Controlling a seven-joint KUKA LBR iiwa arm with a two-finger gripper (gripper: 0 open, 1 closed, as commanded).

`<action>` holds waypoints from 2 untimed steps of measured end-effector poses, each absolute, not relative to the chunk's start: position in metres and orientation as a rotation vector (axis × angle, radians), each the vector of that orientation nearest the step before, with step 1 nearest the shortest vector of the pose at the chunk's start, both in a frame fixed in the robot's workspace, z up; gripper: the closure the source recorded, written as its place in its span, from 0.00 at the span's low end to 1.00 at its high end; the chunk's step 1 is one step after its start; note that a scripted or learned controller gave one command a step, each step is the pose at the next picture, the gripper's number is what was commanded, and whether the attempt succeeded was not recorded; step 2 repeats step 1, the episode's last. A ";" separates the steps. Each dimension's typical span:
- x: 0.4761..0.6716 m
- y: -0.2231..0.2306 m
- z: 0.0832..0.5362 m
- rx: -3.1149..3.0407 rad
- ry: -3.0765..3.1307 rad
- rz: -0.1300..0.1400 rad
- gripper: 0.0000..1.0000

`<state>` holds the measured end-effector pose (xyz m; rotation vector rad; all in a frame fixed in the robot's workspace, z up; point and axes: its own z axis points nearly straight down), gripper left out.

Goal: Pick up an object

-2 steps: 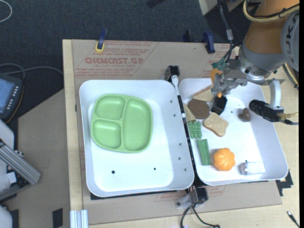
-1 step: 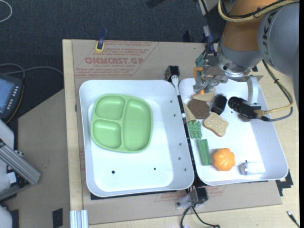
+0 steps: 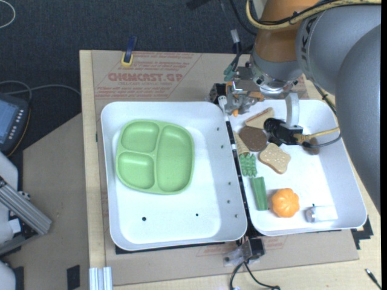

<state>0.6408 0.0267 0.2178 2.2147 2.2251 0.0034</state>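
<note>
Your claw (image 3: 254, 99) hangs over the right white shallow bin's (image 3: 338, 180) far-left corner, beside the brown round cookie (image 3: 253, 139); its grip state you cannot tell.

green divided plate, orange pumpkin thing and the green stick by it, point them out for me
green divided plate (image 3: 155, 156), camera view, centre ridge
orange pumpkin (image 3: 284, 202), camera view, middle of its top
green stick (image 3: 259, 193), camera view, mid-length
</note>
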 end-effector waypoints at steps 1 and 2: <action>0.641 0.048 0.223 2.216 2.224 0.004 1.00; 0.641 0.048 0.223 2.216 2.224 0.004 1.00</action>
